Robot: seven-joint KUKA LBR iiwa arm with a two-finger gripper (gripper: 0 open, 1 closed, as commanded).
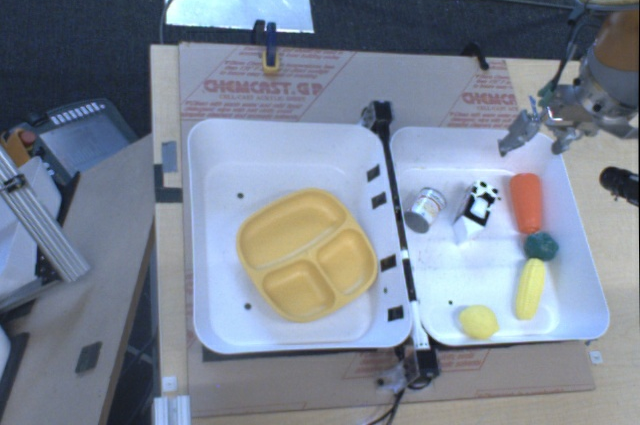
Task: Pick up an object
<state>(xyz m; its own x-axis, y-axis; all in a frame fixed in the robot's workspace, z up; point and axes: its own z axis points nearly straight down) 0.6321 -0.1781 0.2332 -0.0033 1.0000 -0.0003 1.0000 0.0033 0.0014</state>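
Camera view shows the gripper (pixel 540 128), fingers spread and empty, above the right white bin's (pixel 590 308) far rim, where descending off-centre could nudge the orange plastic carrot (pixel 527 202) aside.

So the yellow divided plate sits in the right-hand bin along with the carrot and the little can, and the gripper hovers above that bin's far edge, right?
Not quite. The camera view shows the yellow divided plate alone in the left bin. The carrot and the little can lie in the right bin, and the gripper does hover above that bin's far edge.
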